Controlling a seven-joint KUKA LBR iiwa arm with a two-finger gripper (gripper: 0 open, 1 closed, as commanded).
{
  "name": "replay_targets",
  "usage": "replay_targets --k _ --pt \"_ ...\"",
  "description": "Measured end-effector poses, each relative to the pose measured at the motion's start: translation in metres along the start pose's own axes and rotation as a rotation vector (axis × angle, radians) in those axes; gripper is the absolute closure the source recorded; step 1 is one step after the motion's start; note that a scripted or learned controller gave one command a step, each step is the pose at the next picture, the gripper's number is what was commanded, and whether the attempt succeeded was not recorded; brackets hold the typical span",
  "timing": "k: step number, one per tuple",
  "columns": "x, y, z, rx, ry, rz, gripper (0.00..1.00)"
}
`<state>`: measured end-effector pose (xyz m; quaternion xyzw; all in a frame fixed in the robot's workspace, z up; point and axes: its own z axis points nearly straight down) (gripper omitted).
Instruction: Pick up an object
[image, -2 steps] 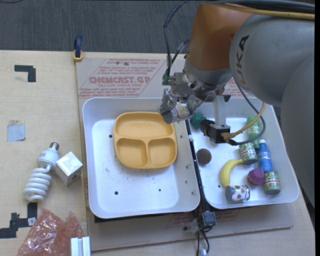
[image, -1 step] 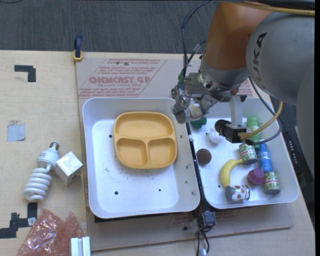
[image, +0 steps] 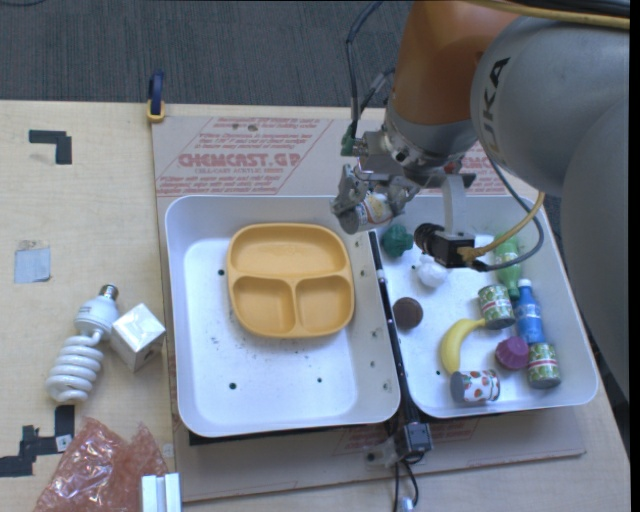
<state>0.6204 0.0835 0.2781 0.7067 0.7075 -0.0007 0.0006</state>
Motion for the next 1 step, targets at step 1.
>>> replay_targets --k 1 --pt "-0.0073 -0.0348 -0.0101 0.001 0.001 0.003 1.0"
